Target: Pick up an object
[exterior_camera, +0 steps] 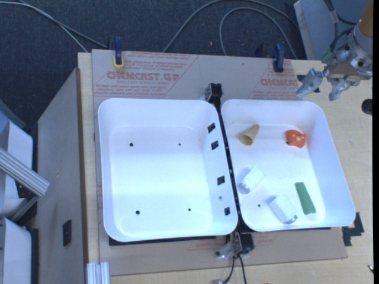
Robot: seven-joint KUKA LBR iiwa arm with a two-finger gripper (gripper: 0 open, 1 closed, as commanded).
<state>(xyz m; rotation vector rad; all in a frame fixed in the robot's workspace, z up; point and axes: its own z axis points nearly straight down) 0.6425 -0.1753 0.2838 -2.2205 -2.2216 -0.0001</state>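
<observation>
My gripper (324,89) hangs above the far right corner of the right bin (331,152), open, with nothing between its fingers (307,86). In that bin lie a tan cone-shaped piece (249,134), an orange object (295,138), a green stick (305,197), a small white block (251,179) and a clear whitish cylinder (282,209). All of them sit below and to the left of the gripper, apart from it.
The left bin (118,176) stands beside the right one, joined by a black clip strip (222,158). Blue clamps (118,52) (278,55) hold the cardboard base at the far edge. Cables run over the dark floor behind the bench.
</observation>
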